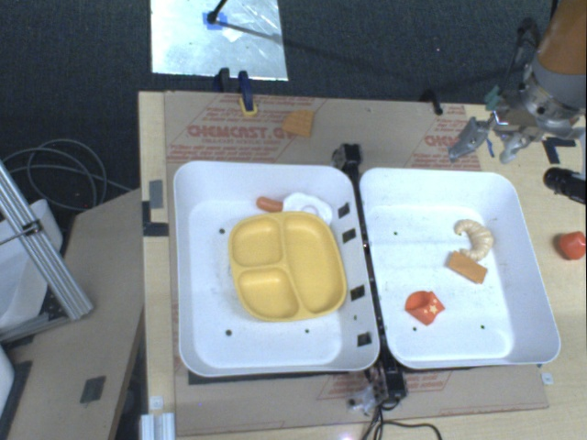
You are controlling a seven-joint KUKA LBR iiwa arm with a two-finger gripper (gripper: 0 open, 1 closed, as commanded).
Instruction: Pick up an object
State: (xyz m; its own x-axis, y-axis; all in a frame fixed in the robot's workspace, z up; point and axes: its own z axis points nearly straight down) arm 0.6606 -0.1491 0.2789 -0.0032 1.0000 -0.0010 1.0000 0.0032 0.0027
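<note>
Right now I'm at the approach: gripper (489, 143) hangs above the right bin's (527, 246) far corner, fingers apart, empty. Next I descend onto the croissant (476, 236).

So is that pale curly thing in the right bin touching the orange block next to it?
Touching, it seems. The camera view shows the lower tip of the pale curly piece meeting the top edge of the orange block, with no white bin floor visible between them.

Bench (229, 126) under two white bins (197, 273)
</note>
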